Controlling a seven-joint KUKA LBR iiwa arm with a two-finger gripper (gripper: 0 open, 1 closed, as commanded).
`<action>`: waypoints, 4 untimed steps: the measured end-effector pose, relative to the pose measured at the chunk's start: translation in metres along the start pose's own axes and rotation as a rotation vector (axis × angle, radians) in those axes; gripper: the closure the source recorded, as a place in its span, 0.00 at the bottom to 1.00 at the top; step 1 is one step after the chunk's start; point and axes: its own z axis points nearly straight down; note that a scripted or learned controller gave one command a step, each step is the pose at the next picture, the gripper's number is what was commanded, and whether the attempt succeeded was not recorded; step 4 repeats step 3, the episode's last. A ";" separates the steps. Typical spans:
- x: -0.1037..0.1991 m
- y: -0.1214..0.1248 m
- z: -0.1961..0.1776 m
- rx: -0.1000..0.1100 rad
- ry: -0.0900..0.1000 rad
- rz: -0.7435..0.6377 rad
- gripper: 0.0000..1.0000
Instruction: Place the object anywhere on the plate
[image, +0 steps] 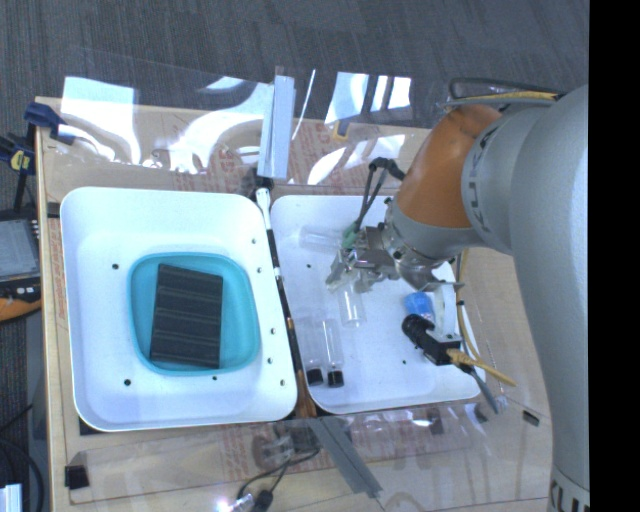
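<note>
Your gripper (348, 272) hangs over the right bin (380, 372) beside clear tubes (325, 345); open or closed, you cannot tell. The black ridged block (187, 315) lies on the blue plate (242, 322) in the left bin (90, 300).

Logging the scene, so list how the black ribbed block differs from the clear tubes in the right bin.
The black ribbed block is opaque, wide and flat; the clear tubes are see-through and slender, with black caps. The block lies on the blue plate in the left bin; the tubes lie on the floor of the right bin. Both lie flat, pointing roughly the same way.
</note>
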 end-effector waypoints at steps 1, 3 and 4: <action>0.072 -0.015 -0.030 -0.002 -0.001 -0.142 1.00; 0.128 0.014 0.005 -0.002 -0.002 -0.334 0.00; 0.128 0.014 0.005 -0.002 -0.002 -0.334 0.00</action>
